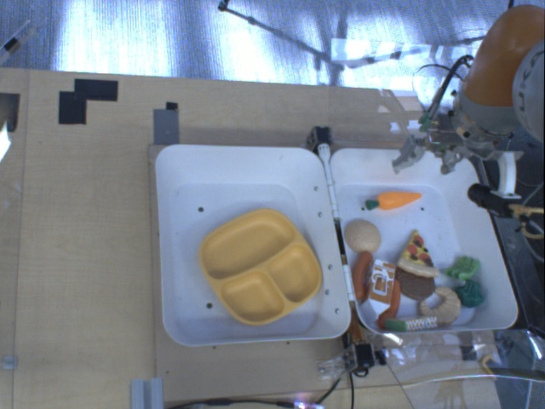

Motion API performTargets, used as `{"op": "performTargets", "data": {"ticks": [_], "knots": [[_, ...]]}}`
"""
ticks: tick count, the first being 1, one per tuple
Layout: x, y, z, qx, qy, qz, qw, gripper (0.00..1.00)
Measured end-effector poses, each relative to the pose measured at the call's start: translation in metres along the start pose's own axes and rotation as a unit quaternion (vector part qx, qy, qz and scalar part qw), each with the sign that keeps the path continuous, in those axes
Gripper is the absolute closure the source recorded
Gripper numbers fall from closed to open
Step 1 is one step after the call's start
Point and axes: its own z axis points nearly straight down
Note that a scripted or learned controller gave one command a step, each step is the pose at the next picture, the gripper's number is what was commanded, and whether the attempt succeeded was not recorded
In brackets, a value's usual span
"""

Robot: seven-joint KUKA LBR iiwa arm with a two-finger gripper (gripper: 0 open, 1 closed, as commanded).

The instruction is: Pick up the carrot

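We look down on a bench (77,254) with two white bins and a robot arm at the upper right

At nine o'clock the left bin (183,313) holds a yellow divided plate (260,265). The right bin (477,254), at three o'clock, holds toy food. The grey arm with an orange band (502,49) enters at two o'clock, and its gripper (427,158) hangs over the right bin's far rim with its two fingers spread apart, holding nothing. The carrot (398,200) lies flat at twelve o'clock within that bin, just below the gripper and apart from it, green top pointing left. Toward six o'clock we see a pizza slice (416,252), a beige egg (363,235), a sausage (362,277) and broccoli (465,269)
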Motion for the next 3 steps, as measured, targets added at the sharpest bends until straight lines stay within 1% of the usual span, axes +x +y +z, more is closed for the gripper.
{"op": "performTargets", "data": {"ticks": [1,2,3], "knots": [[-0.01,0.003,0.103,-0.003,-0.001,-0.069,0.9976,0.0],[0.008,-0.067,0.102,-0.002,-0.001,-0.081,0.9967,0.0],[0.026,-0.128,0.1,-0.007,-0.002,-0.085,0.9964,0.0]]}}
